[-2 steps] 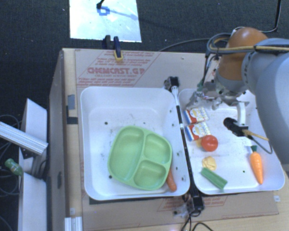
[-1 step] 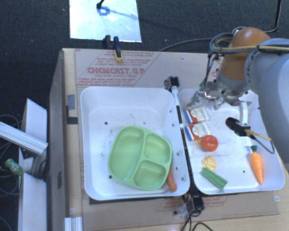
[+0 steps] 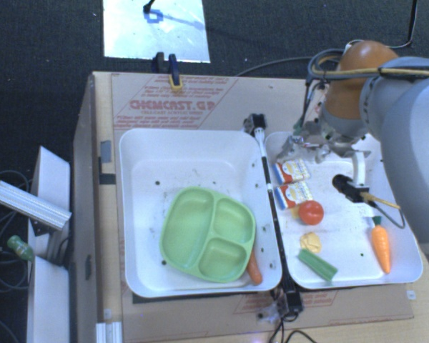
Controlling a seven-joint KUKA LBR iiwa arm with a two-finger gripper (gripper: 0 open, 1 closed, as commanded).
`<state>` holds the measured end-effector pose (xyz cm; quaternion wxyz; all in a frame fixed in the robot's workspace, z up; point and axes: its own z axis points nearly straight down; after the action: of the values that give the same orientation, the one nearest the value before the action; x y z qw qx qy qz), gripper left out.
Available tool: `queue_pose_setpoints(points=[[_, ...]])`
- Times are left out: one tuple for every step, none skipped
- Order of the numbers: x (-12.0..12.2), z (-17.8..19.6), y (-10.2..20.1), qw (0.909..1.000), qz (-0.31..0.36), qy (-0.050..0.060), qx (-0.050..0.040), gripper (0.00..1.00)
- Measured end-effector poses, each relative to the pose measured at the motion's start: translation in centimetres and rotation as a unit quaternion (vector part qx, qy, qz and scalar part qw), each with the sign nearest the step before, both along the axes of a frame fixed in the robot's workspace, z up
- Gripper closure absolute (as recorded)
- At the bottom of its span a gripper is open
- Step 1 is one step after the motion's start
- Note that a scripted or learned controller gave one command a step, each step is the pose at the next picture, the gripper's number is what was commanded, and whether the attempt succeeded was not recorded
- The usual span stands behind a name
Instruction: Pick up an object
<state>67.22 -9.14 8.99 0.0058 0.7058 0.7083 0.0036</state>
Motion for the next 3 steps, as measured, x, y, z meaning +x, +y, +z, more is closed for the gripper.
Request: queue_pose_setpoints(points=[[0.03,0.03,-0.96,1.0000,-0.001,0.000,0.0020,0.00],[0.01,0.01,-0.69,1.0000,0.000,0.000,0.0003,0.00],[0.00,-0.01,-0.18,1.0000,0.000,0.000,-0.0001,0.00]])
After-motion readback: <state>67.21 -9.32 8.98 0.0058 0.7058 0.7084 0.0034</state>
